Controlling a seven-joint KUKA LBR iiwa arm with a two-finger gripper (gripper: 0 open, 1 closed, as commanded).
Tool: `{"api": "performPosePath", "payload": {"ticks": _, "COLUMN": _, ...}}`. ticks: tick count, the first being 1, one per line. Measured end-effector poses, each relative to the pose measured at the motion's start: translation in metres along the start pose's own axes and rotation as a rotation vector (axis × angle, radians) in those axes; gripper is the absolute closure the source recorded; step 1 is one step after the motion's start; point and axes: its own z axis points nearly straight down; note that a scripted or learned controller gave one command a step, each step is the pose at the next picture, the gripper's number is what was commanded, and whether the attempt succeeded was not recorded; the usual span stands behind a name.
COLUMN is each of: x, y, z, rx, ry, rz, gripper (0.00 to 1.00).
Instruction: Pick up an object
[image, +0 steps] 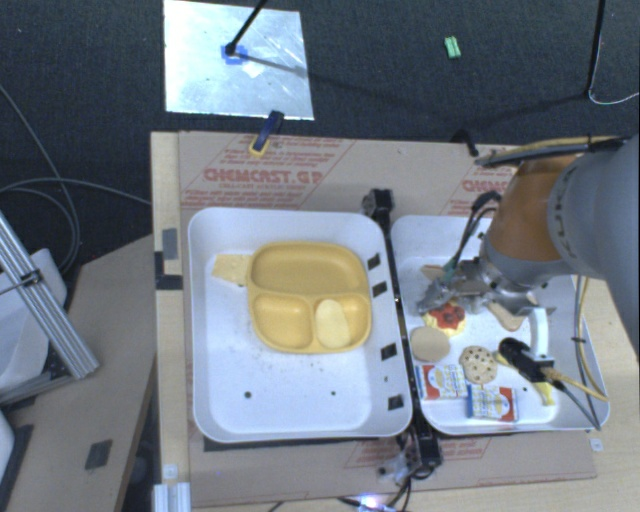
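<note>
My gripper (442, 296) is low in the right bin (420, 240), near its left side, and the grey arm comes in from the right. Just under its tip lies a red and yellow toy food piece (447, 319), touching or nearly touching it. Below that are a tan round piece (430, 346) and a chocolate-chip cookie (478, 365). Two small printed cartons (446, 381) (490, 403) lie at the bin's front edge. A pale tan piece (432, 270) pokes out just above the gripper.
The left bin (215, 400) holds a yellow divided plate (300, 270) with a pale yellow oval piece (333, 323) in its lower right compartment. A pale flat slice (230, 268) lies by the plate's left rim. Black clips (392, 350) line the wall between the bins.
</note>
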Motion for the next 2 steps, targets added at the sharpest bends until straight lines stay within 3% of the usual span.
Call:
{"api": "performPosePath", "payload": {"ticks": 1, "x": 0.0007, "y": 0.005, "z": -0.0141, "rx": -0.013, "ry": -0.001, "rz": -0.002, "gripper": 1.0}}
{"api": "performPosePath", "payload": {"ticks": 2, "x": 0.0008, "y": 0.0046, "z": -0.0134, "rx": -0.012, "ry": -0.001, "rz": -0.002, "gripper": 0.0}}
